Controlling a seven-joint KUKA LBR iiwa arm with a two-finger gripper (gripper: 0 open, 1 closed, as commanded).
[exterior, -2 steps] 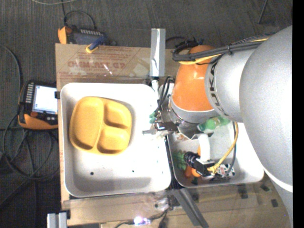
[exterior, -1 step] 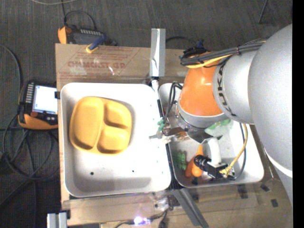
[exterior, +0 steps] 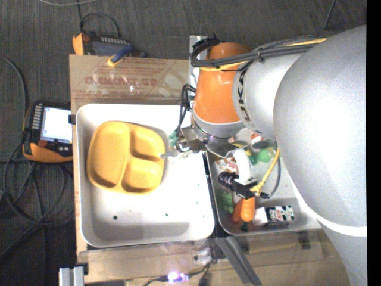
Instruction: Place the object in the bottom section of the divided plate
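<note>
Currently the yellow divided plate [exterior: 125, 157] lies in the left bin [exterior: 149, 219], toward its upper left corner, with one big section on the left and two smaller ones on the right. The pincer [exterior: 171, 151] sits low at the plate's right rim, about where the two small sections meet, touching or just over the rim; can't tell if it is open or closed. A small green bit [exterior: 174, 138] shows right next to it, unclear what it is or whether it is held. The arm [exterior: 220, 100] with its orange band crosses the wall between the bins. The right bin [exterior: 271, 230] holds a carrot [exterior: 245, 210] near its lower edge, a black-and-white box [exterior: 278, 214] just right of it, and a green item [exterior: 262, 157] higher up. A cardboard sheet [exterior: 128, 79] lies on the bench beyond the left bin's upper edge.
</note>
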